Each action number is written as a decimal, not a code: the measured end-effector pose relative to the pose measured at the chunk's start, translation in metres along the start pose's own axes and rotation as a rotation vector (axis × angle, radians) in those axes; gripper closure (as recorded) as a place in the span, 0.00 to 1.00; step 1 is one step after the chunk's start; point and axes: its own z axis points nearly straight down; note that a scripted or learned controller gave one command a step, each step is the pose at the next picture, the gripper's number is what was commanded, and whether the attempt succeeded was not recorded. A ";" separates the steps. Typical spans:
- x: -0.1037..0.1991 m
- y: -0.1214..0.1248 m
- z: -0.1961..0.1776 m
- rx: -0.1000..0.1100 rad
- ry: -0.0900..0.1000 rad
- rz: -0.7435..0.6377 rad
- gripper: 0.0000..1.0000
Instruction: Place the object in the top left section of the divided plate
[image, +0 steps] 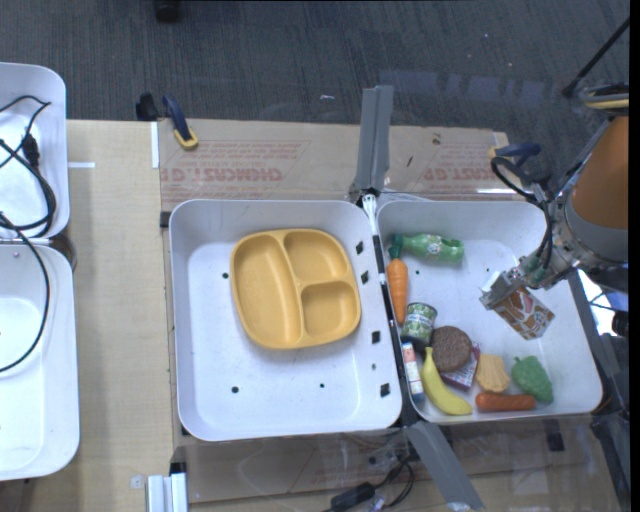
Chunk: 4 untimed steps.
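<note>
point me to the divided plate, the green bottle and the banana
divided plate (268, 290): camera view, floor of its large left section.
green bottle (432, 247): camera view, middle of its body, right bin's far end.
banana (440, 389): camera view, middle of its curve, right bin's near-left corner.

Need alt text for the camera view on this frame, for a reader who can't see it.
The gripper is over the right bin, at a small brown carton. The yellow divided plate sits with nothing on it in the left bin. The right bin also holds a green bottle, carrot, banana and other toy foods.
</note>
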 end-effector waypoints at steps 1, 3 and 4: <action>0.028 0.069 0.029 0.002 0.000 -0.120 1.00; 0.140 0.215 0.036 0.002 -0.002 -0.144 1.00; 0.140 0.215 0.035 0.001 -0.003 -0.143 0.00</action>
